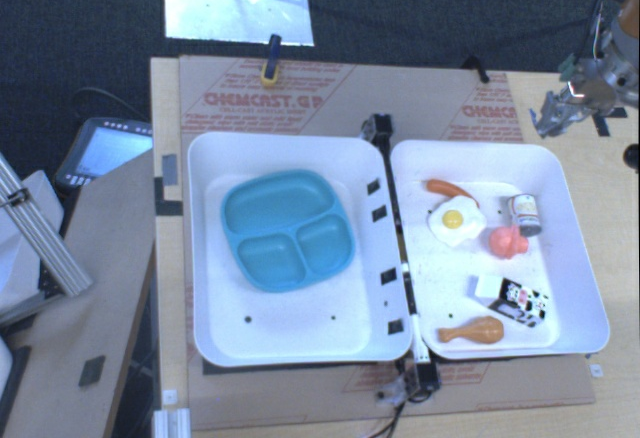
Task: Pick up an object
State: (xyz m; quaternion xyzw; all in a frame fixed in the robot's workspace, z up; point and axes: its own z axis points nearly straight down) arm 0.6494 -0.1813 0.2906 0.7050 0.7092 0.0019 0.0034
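Note:
The right bin [570,226] holds several toy items. There is a fried egg [456,222], an orange sausage [450,189], a small can [523,214] and a pink lump [508,242]. Nearer the front lie a white block [487,287], a black-and-white patterned box [523,302] and a tan drumstick [472,331]. My gripper [570,116] hangs at the upper right, beyond the right bin's far right corner and well above the bench. It is open with nothing between its fingers.
A blue divided plate [288,228] lies in the left bin [210,306]. A black hinge strip [390,226] runs between the bins. A yellow clip [271,71] sits on the cardboard behind the left bin, and a tablet [100,154] lies off the bench at left.

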